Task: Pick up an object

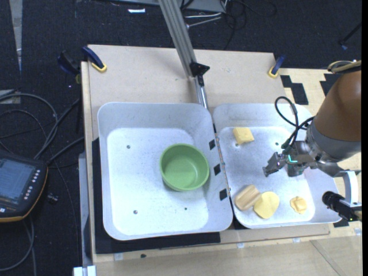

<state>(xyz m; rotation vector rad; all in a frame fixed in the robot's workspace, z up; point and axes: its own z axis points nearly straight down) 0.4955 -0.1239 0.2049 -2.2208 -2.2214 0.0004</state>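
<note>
Pincer (271, 168), its state impossible to tell, hangs above the right bin (261, 115) near pale yellow foam pieces: block (243, 135), disc (267, 205), lump (298, 204).

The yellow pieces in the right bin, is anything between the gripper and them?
Nothing visible. The gripper hangs over bare bin floor, with the yellow pieces just below it in view, unobstructed.
</note>
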